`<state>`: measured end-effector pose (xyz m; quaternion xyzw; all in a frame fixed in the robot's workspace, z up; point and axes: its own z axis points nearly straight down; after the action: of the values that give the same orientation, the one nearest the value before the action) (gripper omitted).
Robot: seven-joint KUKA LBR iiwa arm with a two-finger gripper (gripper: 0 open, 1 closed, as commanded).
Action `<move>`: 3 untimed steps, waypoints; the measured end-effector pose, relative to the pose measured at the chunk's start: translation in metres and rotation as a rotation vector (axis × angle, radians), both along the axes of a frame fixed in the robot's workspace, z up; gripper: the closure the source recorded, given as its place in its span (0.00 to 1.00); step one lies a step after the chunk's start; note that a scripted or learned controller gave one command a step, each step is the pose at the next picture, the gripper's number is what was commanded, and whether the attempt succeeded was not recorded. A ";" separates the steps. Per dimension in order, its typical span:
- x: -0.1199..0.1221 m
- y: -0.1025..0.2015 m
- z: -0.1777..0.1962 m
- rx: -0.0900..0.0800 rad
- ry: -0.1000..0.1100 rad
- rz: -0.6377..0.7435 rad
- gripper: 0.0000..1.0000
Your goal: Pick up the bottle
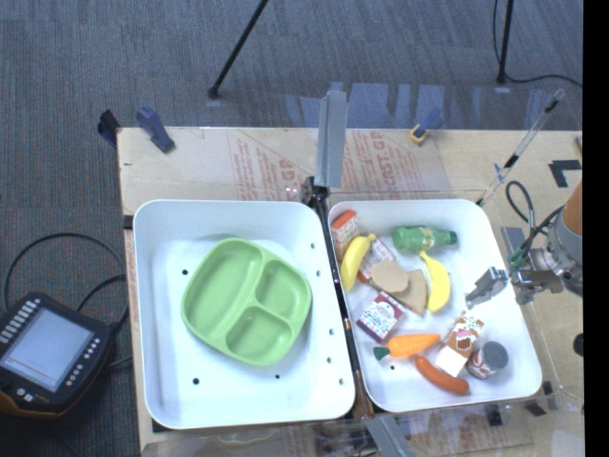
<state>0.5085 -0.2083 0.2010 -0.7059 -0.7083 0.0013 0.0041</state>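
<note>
Toward the back of the right bin (pixel 502 255), the bottle (pixel 424 239) is lying on its side, green with a pale label end pointing right, close to the far wall. It is resting among toy food: a banana (pixel 354 260) to its left, a second banana (pixel 437 283) just in front of it, and two bread slices (pixel 400 283) lying between the bananas. Nearer the front a small red carton (pixel 380 317), a carrot (pixel 411 346), a sausage (pixel 441 375), a little printed box (pixel 465 332) and a can (pixel 490 359) are crowding the floor of the bin. The claw (pixel 487 286) is hanging over the right side of this bin, well apart from the bottle and lower in the view, with nothing sitting between its fingers; they are looking spread, one grey finger angling out toward the bin's middle. The arm's wrist (pixel 544 276) is reaching in across the bin's right rim. The left bin (pixel 162 236) is carrying only a green divided plate (pixel 247 300), and the worktop (pixel 228 160) behind both bins is showing printed cardboard. Judging by this, the pick is barely beginning: no contact is happening, the bottle is sitting untouched, and the whole approach, the closing around it and the lift are all remaining to be done. The neighbouring banana is looking likely to be getting in the way.
</note>
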 end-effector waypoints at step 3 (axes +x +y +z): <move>0.051 0.012 -0.056 -0.003 0.000 -0.276 1.00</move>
<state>0.5590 -0.1963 0.1446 -0.7967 -0.6044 0.0017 0.0034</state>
